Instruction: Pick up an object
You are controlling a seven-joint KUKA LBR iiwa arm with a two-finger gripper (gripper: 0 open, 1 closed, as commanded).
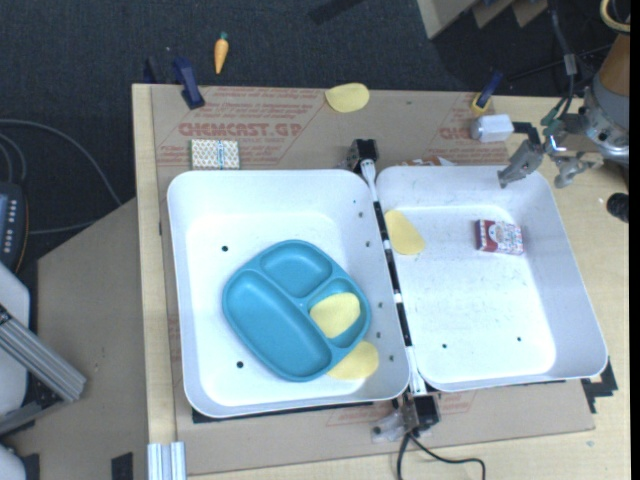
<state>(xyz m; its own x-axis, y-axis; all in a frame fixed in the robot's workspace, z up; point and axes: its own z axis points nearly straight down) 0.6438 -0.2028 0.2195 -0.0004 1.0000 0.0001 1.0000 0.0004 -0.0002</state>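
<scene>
The pincer (541, 164) hangs spread and empty above the far rim of the right bin (575, 298), up and right of the small red-and-white packet (499, 237) lying inside. The packet's print is unreadable. Left of that bin, the desk (260, 118) reads "CHEMCAST GP" in red.

Red print "CHEMCAST GP" on brown board (270, 118) under bins
</scene>
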